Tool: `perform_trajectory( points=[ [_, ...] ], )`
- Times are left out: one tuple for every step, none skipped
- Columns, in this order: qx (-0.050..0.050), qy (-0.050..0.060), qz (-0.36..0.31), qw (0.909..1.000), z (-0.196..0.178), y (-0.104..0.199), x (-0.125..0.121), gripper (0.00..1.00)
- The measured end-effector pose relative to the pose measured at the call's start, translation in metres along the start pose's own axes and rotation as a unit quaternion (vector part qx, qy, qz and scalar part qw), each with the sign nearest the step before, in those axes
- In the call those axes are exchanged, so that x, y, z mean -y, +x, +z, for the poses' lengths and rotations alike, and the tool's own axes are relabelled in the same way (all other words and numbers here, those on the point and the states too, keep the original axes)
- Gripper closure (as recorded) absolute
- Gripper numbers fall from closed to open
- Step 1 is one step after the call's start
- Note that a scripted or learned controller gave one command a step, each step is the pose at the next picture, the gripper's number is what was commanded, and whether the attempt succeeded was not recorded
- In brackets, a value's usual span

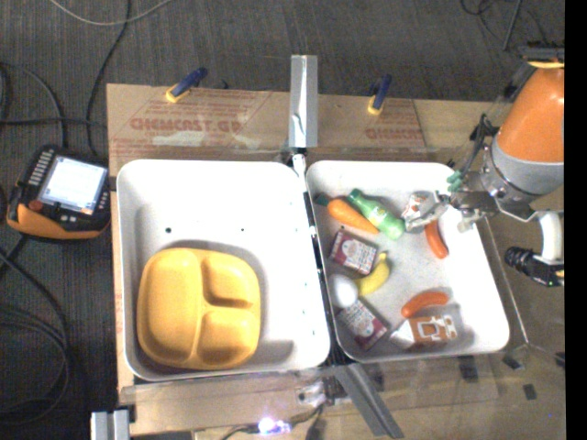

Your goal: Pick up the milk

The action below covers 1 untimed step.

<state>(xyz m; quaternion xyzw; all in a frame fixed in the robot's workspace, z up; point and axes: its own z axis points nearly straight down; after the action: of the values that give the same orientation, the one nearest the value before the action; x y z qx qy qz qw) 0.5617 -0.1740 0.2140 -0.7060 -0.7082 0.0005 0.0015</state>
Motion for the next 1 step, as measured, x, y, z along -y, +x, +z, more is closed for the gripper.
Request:
perform_trajectory(
  points=[
    [0.001,-0.001,-0.041,0.9991,-0.0230,0.0482,-0.0298,0.00]
  ],
)
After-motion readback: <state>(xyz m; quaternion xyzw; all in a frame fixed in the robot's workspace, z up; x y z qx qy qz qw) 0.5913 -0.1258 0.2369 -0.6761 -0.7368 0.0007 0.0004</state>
